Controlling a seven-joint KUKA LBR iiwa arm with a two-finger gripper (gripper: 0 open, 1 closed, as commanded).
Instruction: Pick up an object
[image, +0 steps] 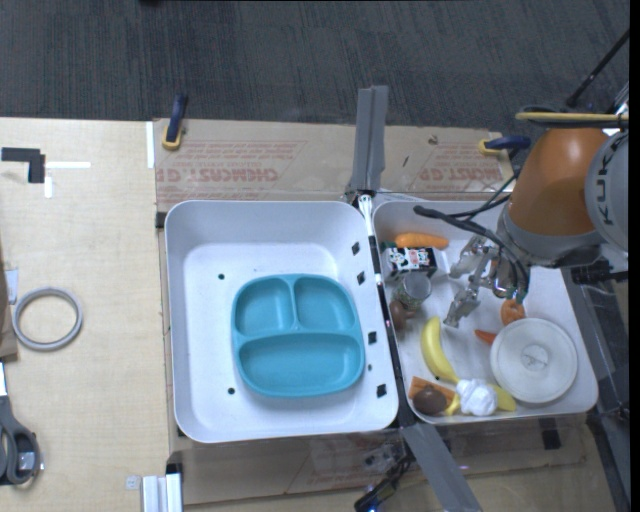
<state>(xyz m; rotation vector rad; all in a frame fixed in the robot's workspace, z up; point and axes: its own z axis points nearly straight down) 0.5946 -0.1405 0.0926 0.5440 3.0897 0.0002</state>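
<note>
My gripper (461, 289) hangs over the middle of the right bin (585, 395), its two metal fingers (466, 262) spread open with nothing between them. To its left lie a carrot (421, 240), a small black-and-white carton (410, 260) and a grey cup (412, 290). A banana (434, 350) lies just below the fingertips. A white round lid (535, 358) sits at the lower right, with an orange piece (512, 311) at its upper edge. A brown fruit (430, 401) and a white crumpled item (479, 398) rest at the front edge.
The left bin (200, 250) holds a blue divided plate (298, 335). Left of the bins, a roll of tape (45, 318) and scissors (15, 452) lie on the wooden bench. A grey bar (370, 135) rises between the bins at the back.
</note>
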